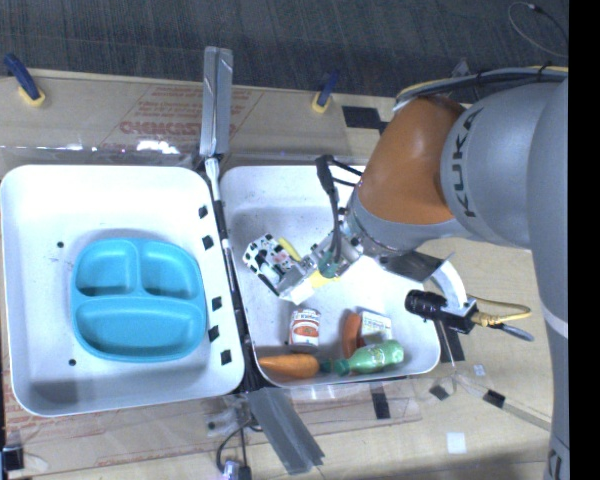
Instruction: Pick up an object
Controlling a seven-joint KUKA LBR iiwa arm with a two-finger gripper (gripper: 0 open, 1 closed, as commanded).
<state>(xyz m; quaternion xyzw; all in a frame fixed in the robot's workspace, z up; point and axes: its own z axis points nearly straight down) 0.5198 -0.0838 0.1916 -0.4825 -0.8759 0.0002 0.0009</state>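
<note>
A sky-blue plastic divided tray (138, 300) lies in the left shallow white bin (40, 198). The right shallow white bin (270, 193) holds the rest. Nearest the tray's side sits a white block with black-and-white printed patches (267, 259). Right of it is a pale yellow and white flat piece (308, 280). Below that stand a small can with a red-and-white label (304, 328), an orange carrot (289, 366), a green plastic bottle (370, 358) and a reddish-orange sausage-shaped piece (350, 332). The grey arm (510, 168) wears an orange band (410, 163).
</note>
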